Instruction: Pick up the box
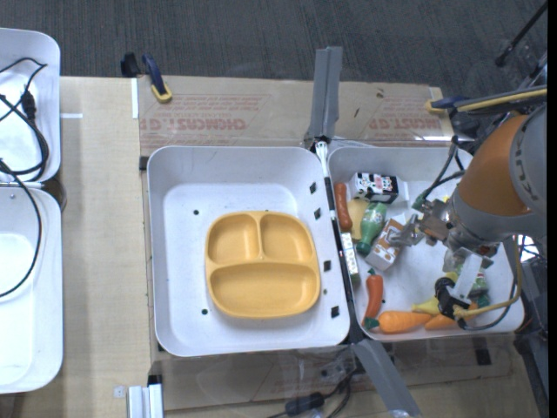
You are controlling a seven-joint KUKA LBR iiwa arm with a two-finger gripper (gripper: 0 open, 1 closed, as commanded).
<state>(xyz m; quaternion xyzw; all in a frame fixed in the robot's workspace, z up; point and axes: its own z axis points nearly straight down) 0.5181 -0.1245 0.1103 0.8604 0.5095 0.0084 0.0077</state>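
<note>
A black-and-white patterned box [376,185] lies at the back of the right bin [409,159]. A smaller brown-and-white carton [385,246] lies tilted near the bin's middle, beside a green bottle [372,224]. My gripper [418,230] reaches in from the right, with its tip right at the carton's right end. It stands in front of and to the right of the patterned box. The grey and orange arm [500,177] covers the bin's right side.
Also in the right bin are a sausage [342,207], a red-orange carrot [374,293], an orange carrot [406,322] and yellow pieces [432,307] at the front. The left bin [174,233] holds a yellow divided plate [261,264]. A grey divider post [327,94] rises between the bins.
</note>
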